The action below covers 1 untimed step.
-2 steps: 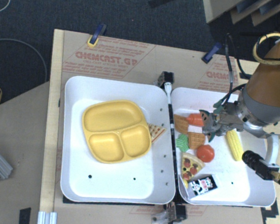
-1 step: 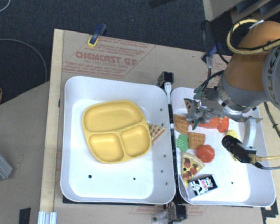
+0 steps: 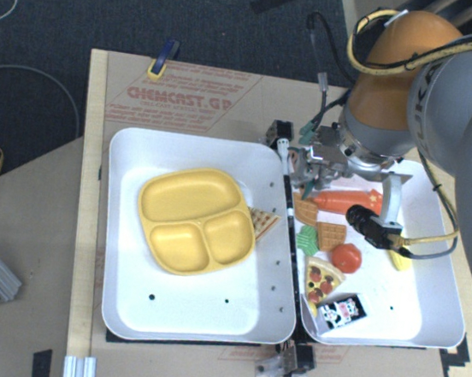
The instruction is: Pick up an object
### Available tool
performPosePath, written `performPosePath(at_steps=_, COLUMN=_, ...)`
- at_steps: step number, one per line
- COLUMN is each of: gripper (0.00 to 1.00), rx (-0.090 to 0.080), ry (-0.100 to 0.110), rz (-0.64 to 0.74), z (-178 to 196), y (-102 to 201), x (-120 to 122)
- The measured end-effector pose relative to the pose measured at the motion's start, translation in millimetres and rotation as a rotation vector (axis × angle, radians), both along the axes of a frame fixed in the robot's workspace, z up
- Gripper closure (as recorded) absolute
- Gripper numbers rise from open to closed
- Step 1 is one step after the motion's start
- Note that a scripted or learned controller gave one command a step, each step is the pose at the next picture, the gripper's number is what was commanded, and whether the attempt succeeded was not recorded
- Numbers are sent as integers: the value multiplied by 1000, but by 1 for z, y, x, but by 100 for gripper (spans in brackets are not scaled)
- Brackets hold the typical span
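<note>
Bench (image 3: 187, 99) centre: left bin (image 3: 118, 297) roomy below yellow tray (image 3: 197, 220); claw (image 3: 311, 172), grip unclear, crowds right bin's (image 3: 425, 320) upper-left rim.

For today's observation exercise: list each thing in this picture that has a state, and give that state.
Yellow divided plate: upright in the left bin, compartments bare.
Waffle piece: lying beside the plate.
Carrot: lying flat in the right bin.
Tomato: resting loose.
Pizza slice: lying flat.
Gripper: low over the right bin.
</note>
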<state>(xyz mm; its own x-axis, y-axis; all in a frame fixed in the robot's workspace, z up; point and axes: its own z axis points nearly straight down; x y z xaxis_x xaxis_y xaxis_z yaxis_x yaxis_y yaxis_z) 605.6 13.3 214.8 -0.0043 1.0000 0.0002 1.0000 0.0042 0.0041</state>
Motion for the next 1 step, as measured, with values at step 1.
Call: performPosePath(at_steps=1, gripper=100, rx=0, ry=0, rz=-3, z=9, y=7, x=7)
